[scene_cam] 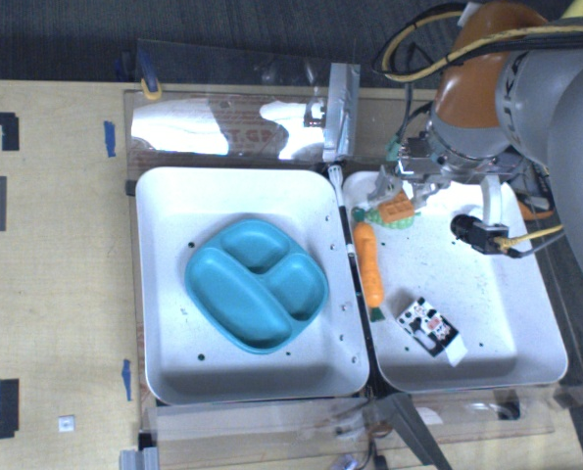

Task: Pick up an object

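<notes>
Progress on the pick looks early, with nothing visibly lifted clear of the bins. The gripper (407, 176) hangs low over the far left corner of the right bin (487, 355), just above a small orange-and-green toy piece (397, 211) that lies against the bin floor near the divider. Whether the gripper is spread or closed, and whether it has hold of that piece, cannot be told from this slant, because the wrist and cabling cover the tips. Just beside that piece, a toy carrot (369, 265) lies along the left wall of the same bin, its leafy end touching or nearly touching the small piece. Nearer the front of the bin sits a black-and-white patterned block (429, 327), well apart from the gripper. The left bin (164, 360) holds a blue divided plate (257, 284). By this judgement, securing a grasp and raising the object are both left to do.
</notes>
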You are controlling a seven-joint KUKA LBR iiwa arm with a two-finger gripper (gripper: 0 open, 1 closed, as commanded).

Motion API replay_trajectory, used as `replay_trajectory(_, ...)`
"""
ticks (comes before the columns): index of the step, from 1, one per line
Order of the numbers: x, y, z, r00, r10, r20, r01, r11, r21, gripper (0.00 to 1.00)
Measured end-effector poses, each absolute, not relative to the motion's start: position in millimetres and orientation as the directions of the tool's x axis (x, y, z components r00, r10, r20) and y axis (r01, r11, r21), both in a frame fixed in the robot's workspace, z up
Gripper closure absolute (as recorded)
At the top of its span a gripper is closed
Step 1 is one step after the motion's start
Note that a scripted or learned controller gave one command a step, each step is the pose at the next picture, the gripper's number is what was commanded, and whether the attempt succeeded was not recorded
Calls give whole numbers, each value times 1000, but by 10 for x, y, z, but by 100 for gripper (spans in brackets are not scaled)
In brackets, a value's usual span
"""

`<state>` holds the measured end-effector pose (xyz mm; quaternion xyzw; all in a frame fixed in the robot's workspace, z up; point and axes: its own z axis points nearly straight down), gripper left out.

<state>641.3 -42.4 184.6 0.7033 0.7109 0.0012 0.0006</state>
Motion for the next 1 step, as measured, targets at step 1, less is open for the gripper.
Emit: replay_trajectory(1,6387,-425,1957,-150,989,-2,989,150,0,100)
